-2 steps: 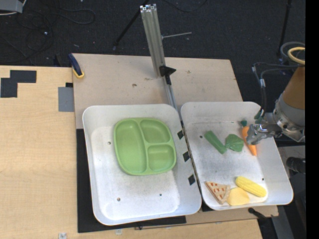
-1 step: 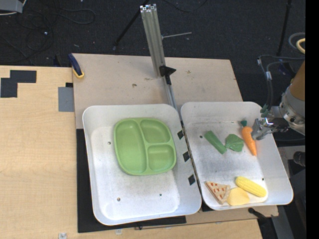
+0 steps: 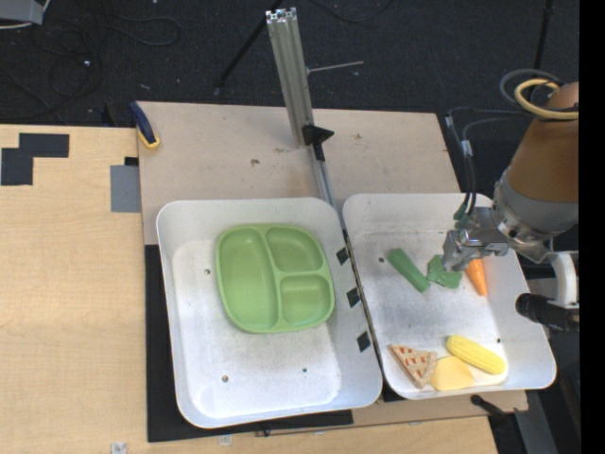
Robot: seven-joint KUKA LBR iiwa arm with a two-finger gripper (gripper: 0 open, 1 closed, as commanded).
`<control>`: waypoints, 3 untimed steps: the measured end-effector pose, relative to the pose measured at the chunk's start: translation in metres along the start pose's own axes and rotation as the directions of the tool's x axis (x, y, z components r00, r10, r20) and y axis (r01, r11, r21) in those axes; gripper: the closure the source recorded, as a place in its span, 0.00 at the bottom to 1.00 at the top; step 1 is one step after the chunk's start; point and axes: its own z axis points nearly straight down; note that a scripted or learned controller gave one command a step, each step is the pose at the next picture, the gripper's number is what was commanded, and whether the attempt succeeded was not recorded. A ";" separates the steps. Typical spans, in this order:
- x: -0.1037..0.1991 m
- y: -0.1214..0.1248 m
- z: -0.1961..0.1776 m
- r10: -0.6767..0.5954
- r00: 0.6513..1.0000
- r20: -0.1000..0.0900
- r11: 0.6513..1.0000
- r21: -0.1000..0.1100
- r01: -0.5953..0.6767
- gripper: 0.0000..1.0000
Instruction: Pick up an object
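The long green plastic bar (image 3: 407, 270) lies slanted in the right white bin (image 3: 378, 218), just left of the claw (image 3: 458, 259); I cannot tell the claw's state.

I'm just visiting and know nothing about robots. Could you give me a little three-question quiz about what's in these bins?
1. True or false: the green divided plate lies in the left bin.
2. Which is nearest the gripper? A) corn cob B) green block C) pizza slice
3. Fill in: the carrot lies in the ____ bin.

Key: 1 true; 2 B; 3 right.
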 end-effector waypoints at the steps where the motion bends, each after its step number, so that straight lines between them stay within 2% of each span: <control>1: 0.054 -0.005 -0.009 -0.001 1.000 0.000 1.000 0.000 0.001 1.00; 2: 0.109 -0.011 0.004 -0.001 1.000 0.000 1.000 0.001 0.001 1.00; 3: 0.162 -0.031 0.005 -0.002 1.000 0.000 1.000 0.003 0.002 1.00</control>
